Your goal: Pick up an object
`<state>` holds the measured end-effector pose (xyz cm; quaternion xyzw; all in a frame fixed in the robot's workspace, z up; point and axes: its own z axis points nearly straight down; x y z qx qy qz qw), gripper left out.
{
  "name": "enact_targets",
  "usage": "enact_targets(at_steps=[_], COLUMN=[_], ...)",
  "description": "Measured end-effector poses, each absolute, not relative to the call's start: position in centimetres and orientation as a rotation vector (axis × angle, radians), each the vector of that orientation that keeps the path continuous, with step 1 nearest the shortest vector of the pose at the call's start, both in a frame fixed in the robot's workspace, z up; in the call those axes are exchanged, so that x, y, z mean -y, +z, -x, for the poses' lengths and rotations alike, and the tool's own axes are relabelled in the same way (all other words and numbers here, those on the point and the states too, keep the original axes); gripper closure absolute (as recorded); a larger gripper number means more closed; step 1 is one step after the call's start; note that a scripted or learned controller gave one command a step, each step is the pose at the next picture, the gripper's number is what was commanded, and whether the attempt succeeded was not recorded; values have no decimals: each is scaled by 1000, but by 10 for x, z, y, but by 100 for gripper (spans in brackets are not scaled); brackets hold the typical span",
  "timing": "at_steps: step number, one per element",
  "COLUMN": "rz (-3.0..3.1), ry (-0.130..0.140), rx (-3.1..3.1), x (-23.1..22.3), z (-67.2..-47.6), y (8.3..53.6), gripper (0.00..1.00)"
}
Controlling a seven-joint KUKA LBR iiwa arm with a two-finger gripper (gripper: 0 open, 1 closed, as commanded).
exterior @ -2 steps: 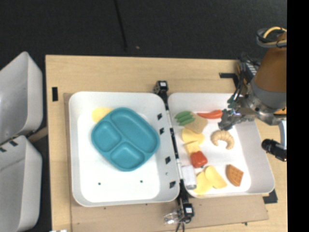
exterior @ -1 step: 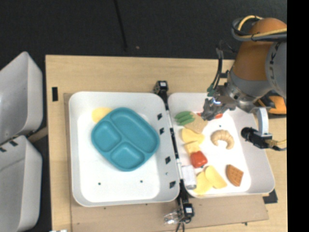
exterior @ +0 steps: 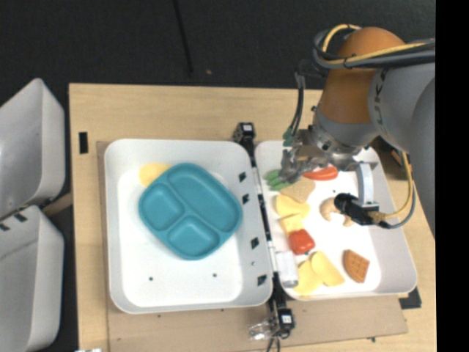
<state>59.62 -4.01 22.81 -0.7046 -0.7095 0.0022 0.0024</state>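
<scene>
Toy food pieces lay scattered in the right bin (exterior: 396,270): a green piece (exterior: 273,176) and a red piece (exterior: 320,173) at the far end, a tan wedge (exterior: 299,191), a yellow piece (exterior: 291,205), a red block (exterior: 301,241), a waffle-like orange piece (exterior: 356,265) and more yellow pieces (exterior: 319,271) nearer. The pincer (exterior: 292,169) hung low over the far left part of that bin, just beside the green piece, and whether it was open or grasping anything could not be told. In the left bin (exterior: 132,270) on the desk (exterior: 88,116), a blue divided tray (exterior: 190,210) lay with a yellow piece (exterior: 151,172) at its far left edge.
</scene>
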Motion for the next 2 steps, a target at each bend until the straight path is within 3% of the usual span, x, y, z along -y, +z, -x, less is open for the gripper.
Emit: enact_targets(at_steps=[2], rz=[2214], ry=[4], rx=[2226], x=[44], z=[-606], y=[247], gripper=[100])
